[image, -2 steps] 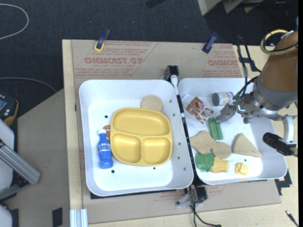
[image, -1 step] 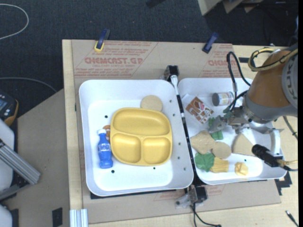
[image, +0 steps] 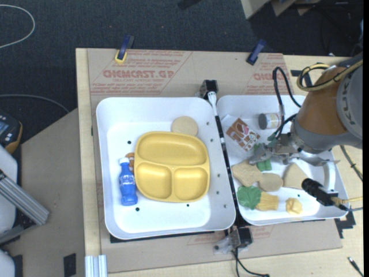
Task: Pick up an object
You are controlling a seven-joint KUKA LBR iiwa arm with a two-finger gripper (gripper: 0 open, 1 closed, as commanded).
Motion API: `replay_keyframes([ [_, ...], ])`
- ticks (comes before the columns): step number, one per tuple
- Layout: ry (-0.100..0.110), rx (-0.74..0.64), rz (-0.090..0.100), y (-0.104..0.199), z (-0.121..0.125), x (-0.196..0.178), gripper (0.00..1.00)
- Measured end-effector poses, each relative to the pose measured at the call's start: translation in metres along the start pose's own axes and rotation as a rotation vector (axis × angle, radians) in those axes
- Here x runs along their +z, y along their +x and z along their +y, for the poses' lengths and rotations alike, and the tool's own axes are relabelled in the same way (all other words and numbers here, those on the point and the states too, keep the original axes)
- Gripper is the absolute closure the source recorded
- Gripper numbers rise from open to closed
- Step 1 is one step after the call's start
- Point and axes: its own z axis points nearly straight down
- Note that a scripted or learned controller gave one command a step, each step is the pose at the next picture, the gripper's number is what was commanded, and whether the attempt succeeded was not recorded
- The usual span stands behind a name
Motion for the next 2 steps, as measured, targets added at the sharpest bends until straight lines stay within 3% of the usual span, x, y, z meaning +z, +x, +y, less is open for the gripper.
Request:
replay_keyframes([
  [1,-0.002,0.001,-0.002,-0.001,0.0,-0.01,1.0],
  [2,-0.003,-0.001,-0.004,0.001,-0.002,-0.052,1.0],
])
